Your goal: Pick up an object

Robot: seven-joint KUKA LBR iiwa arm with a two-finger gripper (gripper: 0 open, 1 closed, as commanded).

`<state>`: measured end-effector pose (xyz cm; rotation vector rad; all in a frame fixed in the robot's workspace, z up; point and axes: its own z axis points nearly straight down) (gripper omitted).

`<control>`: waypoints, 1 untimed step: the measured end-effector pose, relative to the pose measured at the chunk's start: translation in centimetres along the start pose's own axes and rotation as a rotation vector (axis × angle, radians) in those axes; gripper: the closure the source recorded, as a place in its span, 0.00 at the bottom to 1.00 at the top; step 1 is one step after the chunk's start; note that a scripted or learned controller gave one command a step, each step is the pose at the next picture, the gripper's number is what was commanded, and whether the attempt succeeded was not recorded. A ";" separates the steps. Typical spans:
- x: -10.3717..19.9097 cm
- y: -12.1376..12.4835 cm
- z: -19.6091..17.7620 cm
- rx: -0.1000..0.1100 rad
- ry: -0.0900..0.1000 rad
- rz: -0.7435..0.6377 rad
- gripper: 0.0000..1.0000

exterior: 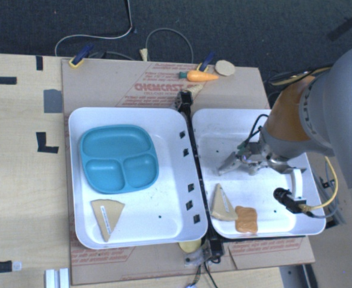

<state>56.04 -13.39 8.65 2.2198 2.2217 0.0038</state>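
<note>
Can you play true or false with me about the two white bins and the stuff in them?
1. The blue plate is in the left bin. True.
2. The tool is over the left bin. False: it is over the right bin.
3. A tan wedge lies in the left bin, nearer the front than the plate. True.
4. The orange piece sits on the blue plate. False: it lies in the right bin, beside another wedge.
5. The carrot is inside a bin. False: it lies on the cardboard behind the bins.
</note>
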 end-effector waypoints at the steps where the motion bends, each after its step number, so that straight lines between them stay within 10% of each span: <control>1: -1.9 4.4 0.0 0.000 -0.002 -0.002 0.00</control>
